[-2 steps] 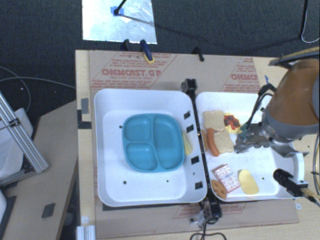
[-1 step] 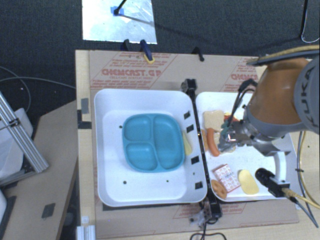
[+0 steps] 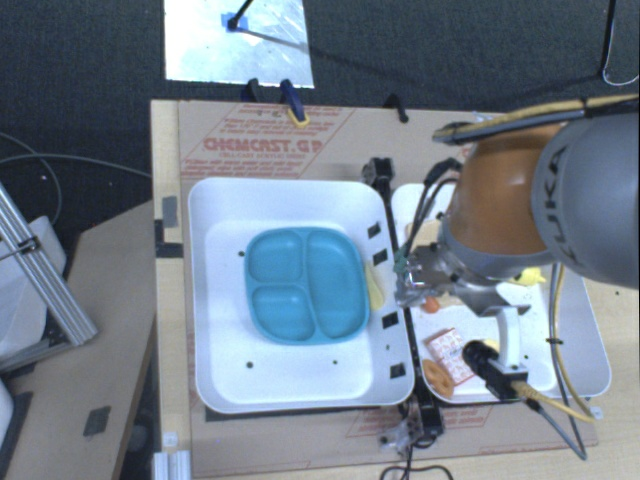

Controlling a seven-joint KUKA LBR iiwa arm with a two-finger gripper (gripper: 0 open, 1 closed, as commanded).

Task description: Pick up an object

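the left bin [image 3: 215, 268] is being occupied by a blue divided plate [image 3: 305, 286], which is being seen lying flat near the bin's middle with its three compartments facing up. a pale yellow piece [image 3: 375, 286] is being seen just beside the plate's right edge, against the bin's right wall.

the right bin [image 3: 585, 353] is being covered for the most part by the grey arm [image 3: 590, 198], which is being extended in from the right, its orange band [image 3: 495, 193] being shown above the wrist. the gripper [image 3: 412, 286] is being held low at the right bin's left side, by the divide between the two bins and close to the pale yellow piece. whether that piece is being touched cannot be told. whether the gripper is apart or together cannot be told either, since its tip is being hidden under the wrist.

a red and white packet [image 3: 450, 353] is being seen in the right bin's near left corner, lying against a tan round thing [image 3: 434, 373]. a bright yellow thing [image 3: 530, 278] is being partly hidden by the arm further right. both bins are being borne by a cardboard sheet [image 3: 270, 138] with red lettering.
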